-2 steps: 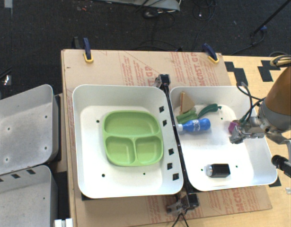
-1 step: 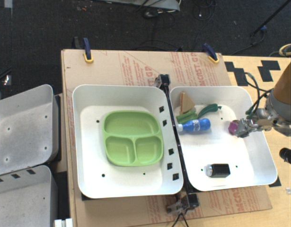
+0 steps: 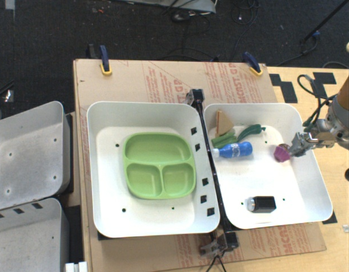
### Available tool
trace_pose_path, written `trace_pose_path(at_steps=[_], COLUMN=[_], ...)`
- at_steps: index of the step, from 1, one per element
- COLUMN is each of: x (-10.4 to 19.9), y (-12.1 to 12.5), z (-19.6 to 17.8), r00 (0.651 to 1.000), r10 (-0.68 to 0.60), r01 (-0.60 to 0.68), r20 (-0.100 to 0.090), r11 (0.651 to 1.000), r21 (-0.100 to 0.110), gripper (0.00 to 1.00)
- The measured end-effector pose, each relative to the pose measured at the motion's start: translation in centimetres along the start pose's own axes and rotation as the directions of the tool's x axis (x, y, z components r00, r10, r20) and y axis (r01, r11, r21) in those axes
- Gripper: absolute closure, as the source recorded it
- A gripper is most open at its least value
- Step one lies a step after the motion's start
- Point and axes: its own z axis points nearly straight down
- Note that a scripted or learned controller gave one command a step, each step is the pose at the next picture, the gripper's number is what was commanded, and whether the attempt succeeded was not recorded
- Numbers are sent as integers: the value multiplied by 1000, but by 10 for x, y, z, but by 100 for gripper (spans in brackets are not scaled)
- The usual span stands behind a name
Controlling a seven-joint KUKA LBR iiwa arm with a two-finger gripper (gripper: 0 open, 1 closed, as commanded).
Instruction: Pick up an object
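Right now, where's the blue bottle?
The blue bottle lies in the right bin, near its left wall, just below the green toy and the brown wedge.

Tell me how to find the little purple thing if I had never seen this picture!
Look in the right bin, the one without the green plate. Near its right wall, right beside the gripper, sits the small purple object. It is the only purple thing there; the blue bottle and green piece lie further left, and the black block nearer the front.
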Motion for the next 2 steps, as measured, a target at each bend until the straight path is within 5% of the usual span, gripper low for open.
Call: trace_pose_path(at_steps=[2], x=[95], y=[33], z=[17], r00=[1000], r10=[-3], r01=[3], r20=[-2], r11=[1000], r21=[4], gripper=[100])
